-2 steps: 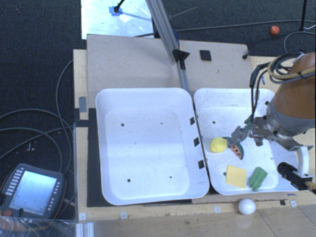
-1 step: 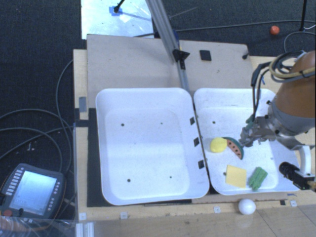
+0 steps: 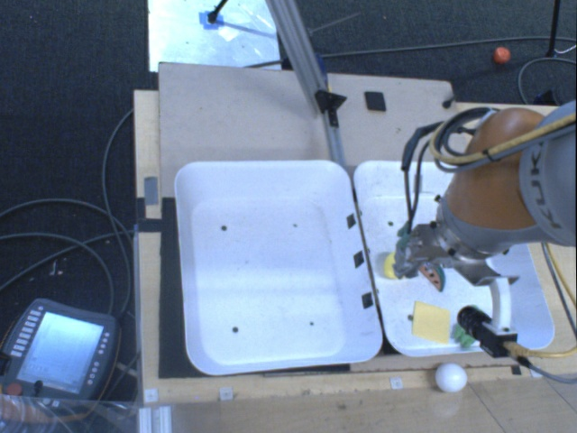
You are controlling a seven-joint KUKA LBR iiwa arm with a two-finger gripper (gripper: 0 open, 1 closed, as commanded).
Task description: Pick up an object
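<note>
note that you will find the gripper (image 3: pixel 410 262) lowered into the right bin (image 3: pixel 383 188) beside a small yellow ball (image 3: pixel 390 266), likely positioned for a grasp, while a yellow block (image 3: pixel 431 322) lies nearer the front edge.

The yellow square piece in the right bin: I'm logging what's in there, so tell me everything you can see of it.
The yellow square piece is a flat, pale yellow slab with soft-looking edges, possibly foam or sponge, though the material is hard to tell. It lies flat on the floor of the right bin, near the bin's front edge, turned slightly askew. A green object sits close at its right side; whether they touch is unclear. The hand is above and apart from it.
</note>
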